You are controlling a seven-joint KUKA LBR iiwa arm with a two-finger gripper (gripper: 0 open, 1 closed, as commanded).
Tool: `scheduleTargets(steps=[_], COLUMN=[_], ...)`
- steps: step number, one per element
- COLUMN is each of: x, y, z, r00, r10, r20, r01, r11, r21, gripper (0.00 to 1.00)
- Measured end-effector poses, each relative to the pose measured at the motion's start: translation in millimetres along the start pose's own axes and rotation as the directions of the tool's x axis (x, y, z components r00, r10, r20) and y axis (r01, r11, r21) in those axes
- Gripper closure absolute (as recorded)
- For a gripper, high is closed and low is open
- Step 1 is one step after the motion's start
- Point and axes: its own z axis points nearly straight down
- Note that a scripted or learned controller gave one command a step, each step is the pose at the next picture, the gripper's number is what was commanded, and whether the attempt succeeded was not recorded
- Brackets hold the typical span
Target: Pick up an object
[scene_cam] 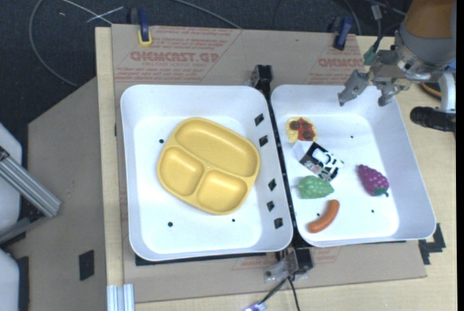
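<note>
In the right bin (406,150) lie several toy foods: a pizza slice (301,129), a black-and-white piece (320,159), a green vegetable (315,187), purple grapes (372,179) and an orange sausage (324,216). My gripper (370,92) hangs open above the bin's far edge, well above and behind the toys. Nothing is between its fingers (350,90).
The left bin (141,157) holds a yellow divided plate (208,164). Black clips run along the divider (270,150) between the bins. Blue clamps (143,25) pin the cardboard sheet at the back. Cables trail across the dark floor behind.
</note>
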Motion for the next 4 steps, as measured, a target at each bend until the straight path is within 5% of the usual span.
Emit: scheduleTargets(steps=[1,4], x=[0.4,10.3], y=[2.8,11.0], z=[-8.9,130.1], r00=[1.0,1.0], r10=[-0.003,-0.004], r20=[0.003,0.002], r01=[0.003,0.004], r11=[1.0,1.0], r21=[-0.015,-0.011], gripper=[0.0,0.0])
